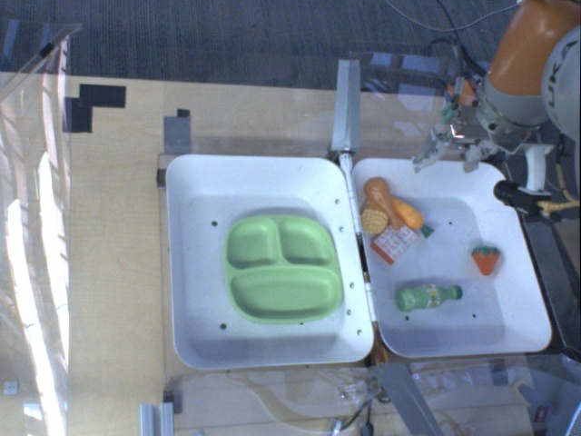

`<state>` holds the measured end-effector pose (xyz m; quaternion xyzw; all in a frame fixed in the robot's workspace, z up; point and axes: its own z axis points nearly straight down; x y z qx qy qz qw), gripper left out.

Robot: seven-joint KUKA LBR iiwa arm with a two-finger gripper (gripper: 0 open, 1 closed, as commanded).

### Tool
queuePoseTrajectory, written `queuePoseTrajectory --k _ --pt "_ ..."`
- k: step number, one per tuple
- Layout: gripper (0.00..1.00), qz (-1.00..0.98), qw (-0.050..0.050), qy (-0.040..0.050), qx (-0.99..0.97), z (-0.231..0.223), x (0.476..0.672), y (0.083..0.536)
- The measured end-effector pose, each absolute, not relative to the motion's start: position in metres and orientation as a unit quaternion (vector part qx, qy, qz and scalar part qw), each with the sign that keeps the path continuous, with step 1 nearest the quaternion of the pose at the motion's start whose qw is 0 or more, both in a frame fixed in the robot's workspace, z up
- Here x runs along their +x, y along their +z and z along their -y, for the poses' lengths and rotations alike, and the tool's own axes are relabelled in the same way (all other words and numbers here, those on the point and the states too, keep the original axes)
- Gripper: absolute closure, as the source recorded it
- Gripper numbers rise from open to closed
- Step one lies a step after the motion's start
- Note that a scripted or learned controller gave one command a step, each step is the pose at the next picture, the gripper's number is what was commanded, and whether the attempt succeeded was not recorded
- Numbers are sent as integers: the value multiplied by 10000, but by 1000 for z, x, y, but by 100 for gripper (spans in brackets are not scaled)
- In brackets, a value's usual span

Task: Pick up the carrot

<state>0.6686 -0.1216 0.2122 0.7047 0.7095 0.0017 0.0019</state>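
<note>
Carrot (407,213): orange, short, lying at a slant in the upper left part of the right bin (508,330), its green end toward the bin's middle. Free of the hand; touching or just beside the items listed next.

Drumstick-shaped piece (379,193): orange-brown, just left of the carrot, near the bin's left wall.

Corn cob (373,220): yellow, below the drumstick-shaped piece, beside the left wall.

Small box (394,242): red and white, flat, just below the carrot and corn cob.

Strawberry (487,260): red with green top, right side of the same bin, well apart from the carrot.

Green bottle (428,296): lying on its side in the lower half of the right bin, below the small box.

Left bin (195,243): white, shallow, holding a green divided plate (283,269) with three compartments.

Metal divider (346,107): upright strip between the two bins at their far edge.

Table (118,289): light wood, carrying both bins; black tape marks (93,104) at upper left.

Arm (531,48): grey with orange band, entering from the upper right.

Hand (451,149): at the far rim of the right bin, above and right of the carrot, apart from it. Fingers look spread apart with nothing between them.
</note>
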Motion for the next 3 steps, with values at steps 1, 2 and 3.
queuePoseTrajectory --k 1,2,3 --pt "0 -7146 34 26 6996 112 654 88" --pt "100 -7148 57 62 6992 110 657 101" --pt "100 -5462 23 27 8376 68 664 187"
